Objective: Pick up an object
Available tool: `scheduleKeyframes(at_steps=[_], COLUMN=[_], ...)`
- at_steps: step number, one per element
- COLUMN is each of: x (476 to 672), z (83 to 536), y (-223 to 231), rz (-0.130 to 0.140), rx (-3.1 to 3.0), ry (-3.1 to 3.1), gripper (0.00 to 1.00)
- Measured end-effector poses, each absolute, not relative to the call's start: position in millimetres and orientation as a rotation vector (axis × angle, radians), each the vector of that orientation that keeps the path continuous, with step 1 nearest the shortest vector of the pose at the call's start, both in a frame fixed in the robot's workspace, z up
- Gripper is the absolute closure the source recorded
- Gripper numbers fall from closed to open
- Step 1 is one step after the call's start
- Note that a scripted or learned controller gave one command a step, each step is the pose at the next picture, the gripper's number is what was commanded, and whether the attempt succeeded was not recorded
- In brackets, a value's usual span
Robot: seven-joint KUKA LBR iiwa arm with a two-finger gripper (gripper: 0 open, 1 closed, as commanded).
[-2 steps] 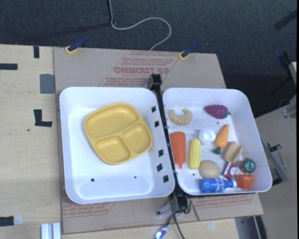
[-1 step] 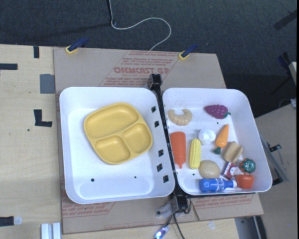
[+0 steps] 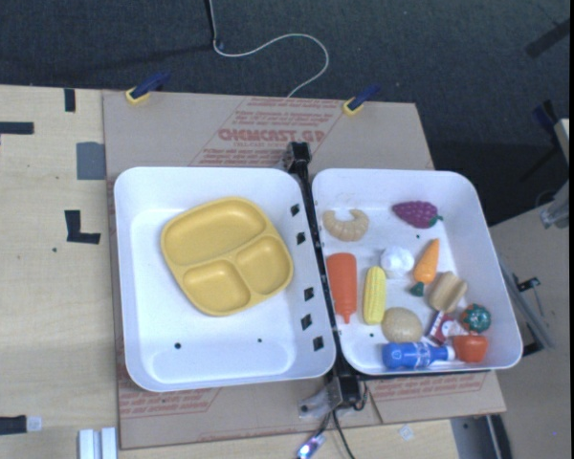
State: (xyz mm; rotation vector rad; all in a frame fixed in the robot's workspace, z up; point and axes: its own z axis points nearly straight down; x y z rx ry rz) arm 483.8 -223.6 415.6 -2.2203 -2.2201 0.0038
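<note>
The right bin (image 3: 459, 191) holds several toy foods: a croissant (image 3: 346, 224), purple grapes (image 3: 415, 213), a long orange carrot (image 3: 342, 285), a yellow corn cob (image 3: 374, 295), a small carrot (image 3: 426, 261), a white piece (image 3: 396, 259), a potato (image 3: 401, 325), a bread roll (image 3: 446, 291), a blue bottle (image 3: 413, 355), a red tomato (image 3: 470, 348) and a green-red item (image 3: 475, 317). In the left bin (image 3: 139, 256) lies a yellow divided plate (image 3: 227, 254).
Both bins rest on a cardboard sheet (image 3: 258, 132) held by yellow and blue clamps (image 3: 148, 86). A white cable (image 3: 268, 46) loops across the dark floor at the top. A wooden bench surface with black marks lies at the left.
</note>
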Motion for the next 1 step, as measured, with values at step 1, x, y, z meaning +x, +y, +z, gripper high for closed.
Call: scheduleKeyframes(at_steps=[1], x=[484.2], z=[455.3], y=[-223.7], rz=[-0.001], rx=[-2.222], ry=[-2.226], gripper=[1.00])
